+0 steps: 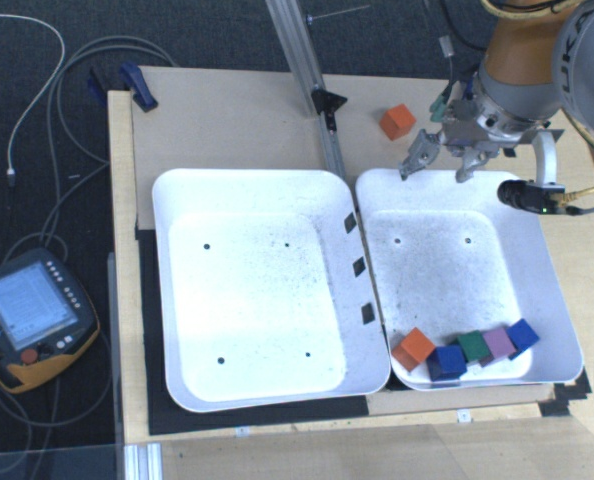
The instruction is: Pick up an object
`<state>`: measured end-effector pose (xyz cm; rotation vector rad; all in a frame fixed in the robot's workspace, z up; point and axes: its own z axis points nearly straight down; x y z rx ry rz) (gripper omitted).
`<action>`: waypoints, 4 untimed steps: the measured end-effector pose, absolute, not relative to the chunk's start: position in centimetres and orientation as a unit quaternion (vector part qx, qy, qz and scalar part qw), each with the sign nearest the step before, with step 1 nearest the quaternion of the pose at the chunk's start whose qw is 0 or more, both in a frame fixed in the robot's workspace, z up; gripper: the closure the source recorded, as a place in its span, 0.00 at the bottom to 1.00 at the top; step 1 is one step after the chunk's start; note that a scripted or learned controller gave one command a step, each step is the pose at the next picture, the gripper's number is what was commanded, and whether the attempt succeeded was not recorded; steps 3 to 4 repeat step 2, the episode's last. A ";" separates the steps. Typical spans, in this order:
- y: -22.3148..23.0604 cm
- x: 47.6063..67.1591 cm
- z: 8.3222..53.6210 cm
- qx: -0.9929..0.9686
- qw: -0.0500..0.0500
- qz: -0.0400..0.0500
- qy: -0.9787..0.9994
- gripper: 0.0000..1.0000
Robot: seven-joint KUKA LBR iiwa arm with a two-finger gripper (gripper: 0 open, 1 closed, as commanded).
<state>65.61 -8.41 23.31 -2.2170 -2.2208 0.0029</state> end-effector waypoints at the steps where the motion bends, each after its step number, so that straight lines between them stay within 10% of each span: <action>1: -8.3 65.7 24.5 -0.706 0.000 0.000 -0.708 1.00; 4: -3.6 65.4 20.6 -0.705 0.003 0.001 -0.709 1.00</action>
